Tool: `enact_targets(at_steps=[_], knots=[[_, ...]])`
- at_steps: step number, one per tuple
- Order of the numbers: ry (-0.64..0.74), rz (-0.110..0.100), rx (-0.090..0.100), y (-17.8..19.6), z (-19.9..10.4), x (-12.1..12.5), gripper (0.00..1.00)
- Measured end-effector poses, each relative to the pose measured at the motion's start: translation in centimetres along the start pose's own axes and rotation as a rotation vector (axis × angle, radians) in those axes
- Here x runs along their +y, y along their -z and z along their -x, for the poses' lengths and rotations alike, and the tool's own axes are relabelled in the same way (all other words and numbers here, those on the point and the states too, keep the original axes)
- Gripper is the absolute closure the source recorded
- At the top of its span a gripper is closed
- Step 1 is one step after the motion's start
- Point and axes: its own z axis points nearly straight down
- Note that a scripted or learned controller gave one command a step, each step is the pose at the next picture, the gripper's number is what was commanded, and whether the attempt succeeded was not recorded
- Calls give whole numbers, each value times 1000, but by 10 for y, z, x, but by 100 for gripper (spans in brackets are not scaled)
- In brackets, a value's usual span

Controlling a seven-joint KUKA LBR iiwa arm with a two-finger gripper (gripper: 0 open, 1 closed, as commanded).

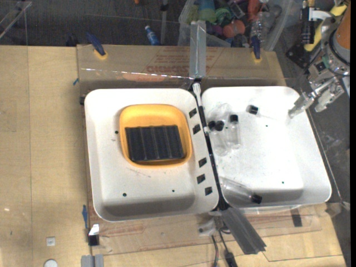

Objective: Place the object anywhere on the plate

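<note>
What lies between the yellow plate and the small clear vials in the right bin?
In the camera view, between the yellow plate and the clear vials runs the bins' shared divider, carrying black clips.

A pale wooden bench (39, 149) carries two shallow white bins side by side, the left bin (103, 149) and the right bin (300, 160), touching along a dark divider (201, 143). Behind them lies a cardboard sheet (167, 60) held by blue clamps (99, 50). Farther back, a clear tub (239, 7) holds colourful toys.

The tool (305, 102) hangs at the view's right edge, pointing left.
</note>
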Motion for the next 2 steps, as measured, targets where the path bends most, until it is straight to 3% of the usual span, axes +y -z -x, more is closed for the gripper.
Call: enact_targets(at_steps=[1, 2], knots=[[243, 4, -2, 2, 18, -3, 0], [478, 4, -3, -4, 16, -3, 0]])
